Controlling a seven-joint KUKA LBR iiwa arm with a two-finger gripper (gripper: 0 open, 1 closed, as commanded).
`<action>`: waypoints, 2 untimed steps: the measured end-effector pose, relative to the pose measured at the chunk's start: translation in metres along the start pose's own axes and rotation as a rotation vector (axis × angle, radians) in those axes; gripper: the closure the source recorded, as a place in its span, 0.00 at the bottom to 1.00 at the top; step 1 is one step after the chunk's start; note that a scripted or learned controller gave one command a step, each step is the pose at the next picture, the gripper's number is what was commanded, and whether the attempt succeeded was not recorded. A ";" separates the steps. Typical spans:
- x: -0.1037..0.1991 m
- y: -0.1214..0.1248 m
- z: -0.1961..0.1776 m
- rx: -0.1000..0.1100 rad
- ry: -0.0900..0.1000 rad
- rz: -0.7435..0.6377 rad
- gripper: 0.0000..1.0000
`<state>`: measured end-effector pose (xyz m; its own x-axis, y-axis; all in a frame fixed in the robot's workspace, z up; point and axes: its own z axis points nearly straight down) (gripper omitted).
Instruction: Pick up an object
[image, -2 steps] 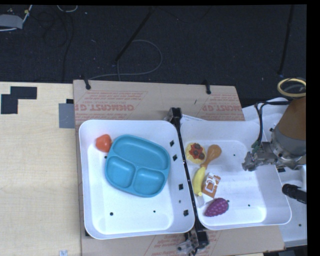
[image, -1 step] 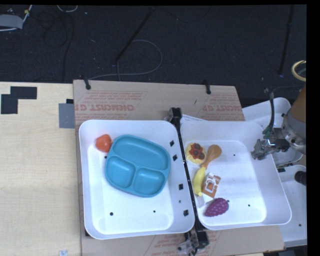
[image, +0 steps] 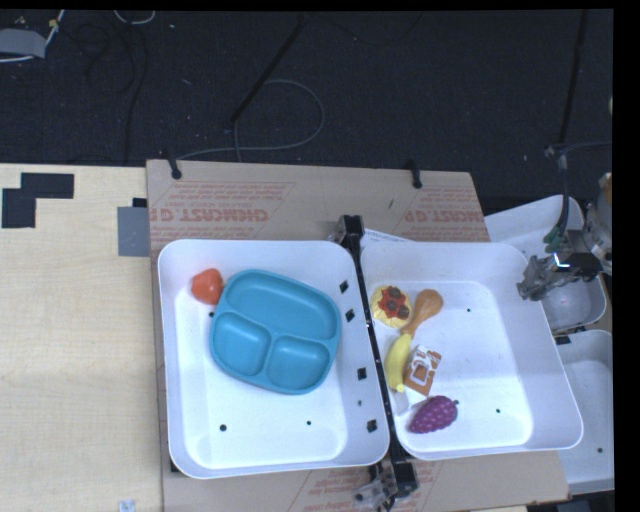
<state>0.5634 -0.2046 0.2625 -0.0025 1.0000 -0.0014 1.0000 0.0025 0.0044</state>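
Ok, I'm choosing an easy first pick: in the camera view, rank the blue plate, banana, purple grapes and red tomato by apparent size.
1. Blue divided plate, by far the largest.
2-4. Banana, purple grapes and red tomato look too alike to rank surely; the banana is longest but thin, and partly covered.

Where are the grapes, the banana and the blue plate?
grapes (image: 433, 414), camera view, middle of the purple bunch.
banana (image: 399, 360), camera view, middle of the yellow peel.
blue plate (image: 262, 312), camera view, floor of its largest compartment.
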 end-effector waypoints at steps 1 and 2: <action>0.043 0.006 0.011 0.007 0.004 -0.001 1.00; 0.092 0.011 0.025 0.008 0.004 -0.001 1.00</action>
<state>0.5748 -0.1128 0.2374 -0.0039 1.0000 0.0026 1.0000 0.0039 -0.0038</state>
